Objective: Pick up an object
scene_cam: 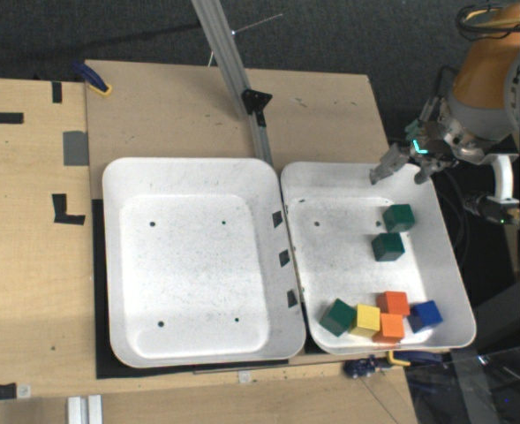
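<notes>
The gripper (403, 164) hangs over the far edge of the right bin (330, 184), its two fingers apart and holding nothing. Two green blocks (398, 217) lie below it, other blocks (380, 316) at the near edge.

The arm (489, 78) is cut off by the right edge and the top, so only its wrist end shows. The jaws are too small and blurred to read. A blue object (365, 367) at the right bin's (330, 184) near rim is too small to identify.
</notes>
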You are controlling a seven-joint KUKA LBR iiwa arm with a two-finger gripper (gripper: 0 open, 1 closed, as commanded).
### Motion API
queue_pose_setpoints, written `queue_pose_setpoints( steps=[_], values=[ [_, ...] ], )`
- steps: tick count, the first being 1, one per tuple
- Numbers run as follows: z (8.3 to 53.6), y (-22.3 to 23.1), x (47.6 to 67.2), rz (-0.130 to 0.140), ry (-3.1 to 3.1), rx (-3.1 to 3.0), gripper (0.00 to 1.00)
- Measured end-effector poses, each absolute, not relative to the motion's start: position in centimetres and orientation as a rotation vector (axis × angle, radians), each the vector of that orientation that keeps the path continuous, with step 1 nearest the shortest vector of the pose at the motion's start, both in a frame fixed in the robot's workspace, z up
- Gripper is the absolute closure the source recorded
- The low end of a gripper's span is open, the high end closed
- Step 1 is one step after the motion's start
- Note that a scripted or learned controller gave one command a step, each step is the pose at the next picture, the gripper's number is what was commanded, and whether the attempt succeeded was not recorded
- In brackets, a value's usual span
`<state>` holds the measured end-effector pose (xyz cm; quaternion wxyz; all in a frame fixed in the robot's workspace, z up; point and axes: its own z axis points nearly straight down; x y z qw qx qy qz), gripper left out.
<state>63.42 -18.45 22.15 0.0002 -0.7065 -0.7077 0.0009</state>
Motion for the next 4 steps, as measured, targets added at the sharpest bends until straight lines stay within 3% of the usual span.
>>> queue_pose_setpoints(
  steps=[2, 3, 4],
  values=[
    [12.8, -19.2, 63.1, 0.006, -2.221, -2.218, 0.00],
    [11.8, -19.3, 63.6, -0.010, -2.235, -2.232, 0.00],
    [12.5, -19.3, 63.6, -0.008, -2.237, -2.230, 1.00]
  ],
)
